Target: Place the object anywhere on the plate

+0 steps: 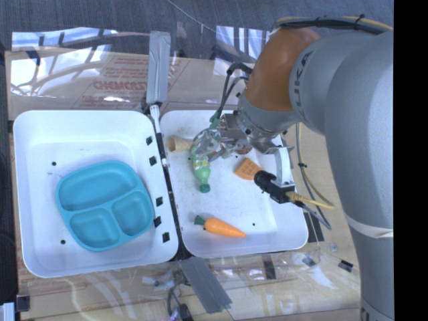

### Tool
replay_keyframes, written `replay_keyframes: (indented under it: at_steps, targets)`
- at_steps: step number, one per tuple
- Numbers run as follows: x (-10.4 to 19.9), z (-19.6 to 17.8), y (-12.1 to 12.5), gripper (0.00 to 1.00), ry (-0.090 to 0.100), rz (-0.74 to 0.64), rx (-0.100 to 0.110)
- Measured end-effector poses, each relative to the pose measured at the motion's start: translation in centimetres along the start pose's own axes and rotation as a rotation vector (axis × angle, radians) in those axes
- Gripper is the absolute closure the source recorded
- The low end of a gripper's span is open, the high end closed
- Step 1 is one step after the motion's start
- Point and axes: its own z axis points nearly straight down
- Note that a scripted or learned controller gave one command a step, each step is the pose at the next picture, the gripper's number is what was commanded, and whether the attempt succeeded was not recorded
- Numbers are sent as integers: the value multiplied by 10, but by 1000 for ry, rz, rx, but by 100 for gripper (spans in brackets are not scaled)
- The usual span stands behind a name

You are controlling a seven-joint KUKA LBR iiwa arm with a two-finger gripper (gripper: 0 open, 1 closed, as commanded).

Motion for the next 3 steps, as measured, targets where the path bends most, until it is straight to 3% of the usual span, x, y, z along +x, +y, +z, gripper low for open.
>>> replay_keyframes:
  at_steps: [1, 2, 3]
  targets:
    - [49, 25, -38, 100, 0, -1, 3]
    - [117, 24, -55, 100, 0, -4, 3]
    - [116, 24, -55, 0, -1, -2, 3]
